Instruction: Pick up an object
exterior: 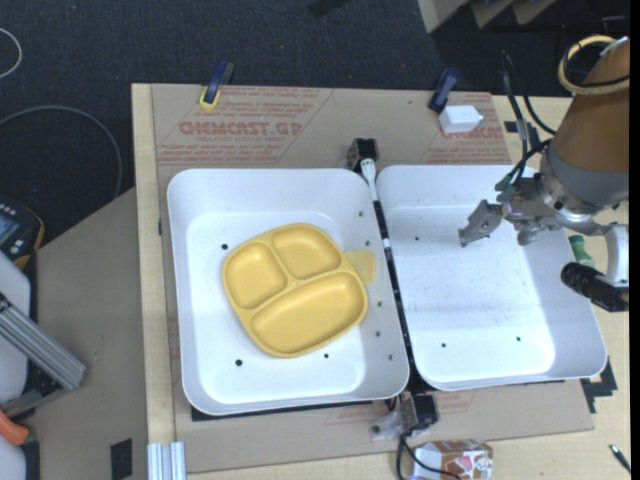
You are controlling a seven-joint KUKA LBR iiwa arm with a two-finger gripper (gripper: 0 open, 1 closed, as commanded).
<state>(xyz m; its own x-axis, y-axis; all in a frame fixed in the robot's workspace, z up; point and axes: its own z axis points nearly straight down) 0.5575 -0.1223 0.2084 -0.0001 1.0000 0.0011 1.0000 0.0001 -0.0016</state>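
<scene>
A yellow divided plate (293, 288) with three compartments lies tilted in the left bin (195, 368), its right rim close to that bin's right wall. My gripper (502, 228) hangs over the upper right part of the right bin (480, 318), well away from the plate. Its two grey fingers (477, 225) are spread apart and nothing sits between them, so it is open. The grey wrist with its orange band (592, 118) rises from the right edge.
Both bins rest on a cardboard sheet (300, 118). A black clip (363, 154) sits at the top of the seam between the bins. A white block (460, 119) and blue clamps (215, 84) line the far edge. A small brown packet (458, 460) lies at the front.
</scene>
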